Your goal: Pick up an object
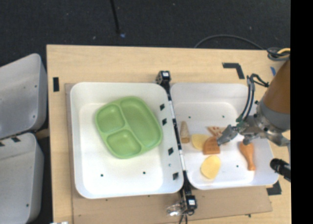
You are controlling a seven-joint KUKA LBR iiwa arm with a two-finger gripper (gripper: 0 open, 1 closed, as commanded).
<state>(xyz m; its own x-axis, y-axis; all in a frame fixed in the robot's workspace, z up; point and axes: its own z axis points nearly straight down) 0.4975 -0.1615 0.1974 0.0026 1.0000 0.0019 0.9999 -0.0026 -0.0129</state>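
Evenly and brightly lit from above, with soft, faint shadows. Mild glare washing out the two shallow white plastic bins [78, 120], flattening their walls. Low resolution, slightly soft throughout; small food pieces blurred at the edges. Dark floor beyond the pale wooden bench [122, 61] nearly featureless.

Arm [279, 96] cut off at the right edge, upper links out of frame. Tool [229, 135] small and blurred; finger spacing impossible to judge. Brown piece [211, 145] partly hidden under the tool tip. Patterned scrap [213, 130] too small to identify. Bench [122, 64] cropped at its lower left corner.
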